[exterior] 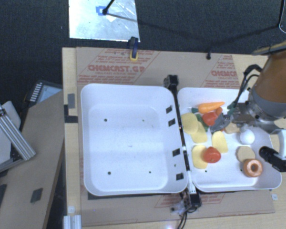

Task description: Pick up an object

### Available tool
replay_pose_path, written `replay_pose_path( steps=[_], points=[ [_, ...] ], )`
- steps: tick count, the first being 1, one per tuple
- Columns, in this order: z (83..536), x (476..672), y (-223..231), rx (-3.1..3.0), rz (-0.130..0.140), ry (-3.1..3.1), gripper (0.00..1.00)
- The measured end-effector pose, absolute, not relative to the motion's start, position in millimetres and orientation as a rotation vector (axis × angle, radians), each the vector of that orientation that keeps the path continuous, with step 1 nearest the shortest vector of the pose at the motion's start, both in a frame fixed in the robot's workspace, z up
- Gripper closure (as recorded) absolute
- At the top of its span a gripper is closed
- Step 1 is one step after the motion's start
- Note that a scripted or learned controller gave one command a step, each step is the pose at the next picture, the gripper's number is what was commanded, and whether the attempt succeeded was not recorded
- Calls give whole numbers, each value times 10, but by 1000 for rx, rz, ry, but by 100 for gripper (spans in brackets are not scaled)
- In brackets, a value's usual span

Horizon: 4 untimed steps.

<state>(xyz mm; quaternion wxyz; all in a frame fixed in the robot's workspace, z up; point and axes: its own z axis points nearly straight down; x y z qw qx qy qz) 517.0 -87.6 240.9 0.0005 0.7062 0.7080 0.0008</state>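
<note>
Resting on a printed board [119,67], two white bins [128,142]; dark floor [28,23]; hand [222,122] perhaps closed, unclear.

You have two white bins, the left bin [128,137] and the right bin [267,180]. In the right one you can count one carrot [211,107], two red tomato-like pieces [211,155] [209,118], one white egg [247,137], one brown ring-shaped doughnut [252,168] and one tan piece [245,152] beside it. The pale yellow pieces [196,130] number perhaps four (they overlap, so the edges are hard to separate).
</note>
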Motion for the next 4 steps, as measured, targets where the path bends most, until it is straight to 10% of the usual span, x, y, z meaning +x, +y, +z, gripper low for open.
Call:
replay_pose_path(
  steps=[1, 2, 3, 4],
  points=[
    [1441, 4843, -882, 2226, -7, 2227, 0],
    [819, 5505, -885, 2213, 5, 2225, 0],
    [841, 4837, -1004, 2226, -3, 2222, 0],
    [952, 4882, -992, 2216, 5, 2222, 100]
  ],
)
